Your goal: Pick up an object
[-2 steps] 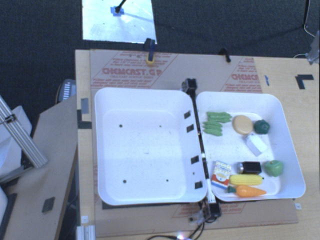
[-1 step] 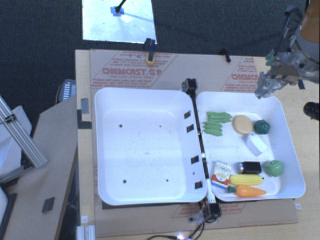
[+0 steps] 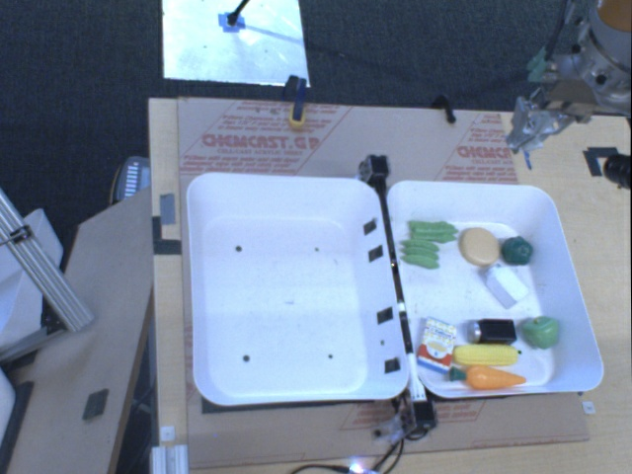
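Note:
My gripper (image 3: pixel 525 134) hangs high at the upper right, above the bench behind the right bin (image 3: pixel 568 255), with nothing between its fingers. In the right bin lie green pea pods (image 3: pixel 425 244), a tan round bun (image 3: pixel 479 246), a dark green ball (image 3: pixel 516 251), a white block (image 3: pixel 507 285), a black block (image 3: pixel 493 330), a green apple (image 3: pixel 539 332), a yellow corn cob (image 3: pixel 485 355), an orange carrot (image 3: pixel 490 377) and a small red-and-white carton (image 3: pixel 436 344).
The left bin (image 3: pixel 212 294) adjoins the right one along a black-clipped divider (image 3: pixel 390 265). A shiny metal sheet (image 3: pixel 235 28) lies behind the bench. A small yellow-and-blue piece (image 3: pixel 295 104) stands at the bench's back edge.

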`<state>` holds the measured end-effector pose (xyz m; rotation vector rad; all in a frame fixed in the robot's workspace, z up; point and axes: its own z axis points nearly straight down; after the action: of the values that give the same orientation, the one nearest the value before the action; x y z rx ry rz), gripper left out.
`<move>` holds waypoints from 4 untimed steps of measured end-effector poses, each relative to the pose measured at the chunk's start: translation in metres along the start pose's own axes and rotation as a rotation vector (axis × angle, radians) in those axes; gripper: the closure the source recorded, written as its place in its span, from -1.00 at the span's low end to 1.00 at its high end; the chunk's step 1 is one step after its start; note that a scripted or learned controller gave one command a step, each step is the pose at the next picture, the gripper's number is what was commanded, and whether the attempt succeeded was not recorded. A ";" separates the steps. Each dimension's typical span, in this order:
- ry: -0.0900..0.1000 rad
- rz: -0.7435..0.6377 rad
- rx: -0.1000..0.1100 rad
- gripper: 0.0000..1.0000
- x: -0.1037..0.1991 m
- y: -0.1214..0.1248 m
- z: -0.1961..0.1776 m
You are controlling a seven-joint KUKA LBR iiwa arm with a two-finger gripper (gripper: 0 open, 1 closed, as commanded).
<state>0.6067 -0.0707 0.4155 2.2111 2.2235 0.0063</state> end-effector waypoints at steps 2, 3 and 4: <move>0.000 0.007 0.004 1.00 -0.067 -0.011 0.001; -0.001 0.003 0.000 1.00 -0.079 0.015 -0.027; -0.002 0.001 0.000 1.00 -0.091 0.059 -0.044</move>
<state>0.6656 -0.1610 0.4598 2.2119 2.2210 0.0041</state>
